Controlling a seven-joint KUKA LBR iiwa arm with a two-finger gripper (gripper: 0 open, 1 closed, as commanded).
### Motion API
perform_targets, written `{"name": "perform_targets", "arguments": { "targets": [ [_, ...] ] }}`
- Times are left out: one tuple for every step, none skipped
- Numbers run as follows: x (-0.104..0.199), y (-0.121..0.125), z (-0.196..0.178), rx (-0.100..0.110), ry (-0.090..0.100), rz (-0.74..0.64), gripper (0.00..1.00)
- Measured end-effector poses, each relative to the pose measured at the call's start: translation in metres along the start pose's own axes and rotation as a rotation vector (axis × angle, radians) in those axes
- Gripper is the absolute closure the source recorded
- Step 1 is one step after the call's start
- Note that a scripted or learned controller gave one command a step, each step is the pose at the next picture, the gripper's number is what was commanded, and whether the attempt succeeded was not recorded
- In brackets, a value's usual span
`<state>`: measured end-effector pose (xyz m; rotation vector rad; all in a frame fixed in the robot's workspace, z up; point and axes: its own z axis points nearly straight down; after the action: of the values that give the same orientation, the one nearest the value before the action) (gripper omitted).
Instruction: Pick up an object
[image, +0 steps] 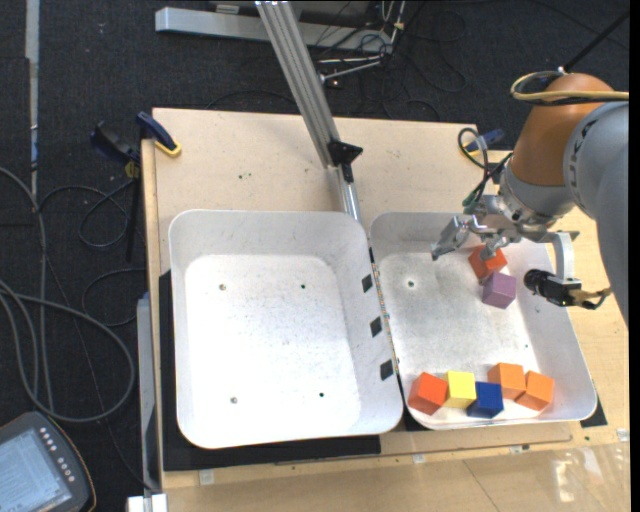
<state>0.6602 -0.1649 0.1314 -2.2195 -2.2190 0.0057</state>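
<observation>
A small orange-red cube is sitting in the far part of the right white bin, just under the gripper, with a purple cube touching its near side. Whether the fingers are closing on it I cannot tell. Gripping well means taking the orange-red cube squarely, without nudging the purple one.

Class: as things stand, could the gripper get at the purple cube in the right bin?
Probably yes. The gripper hangs just above the purple cube, which lies open from above; only one orange cube touches it.
</observation>
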Motion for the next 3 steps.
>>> {"name": "perform_targets", "arguments": {
  "targets": [
    [0.000, 0.003, 0.010, -0.014, -0.002, -0.001, 0.00],
    [0.000, 0.002, 0.004, -0.010, -0.001, -0.002, 1.00],
    [0.008, 0.007, -0.043, -0.012, -0.001, -0.004, 1.00]
  ]
}}
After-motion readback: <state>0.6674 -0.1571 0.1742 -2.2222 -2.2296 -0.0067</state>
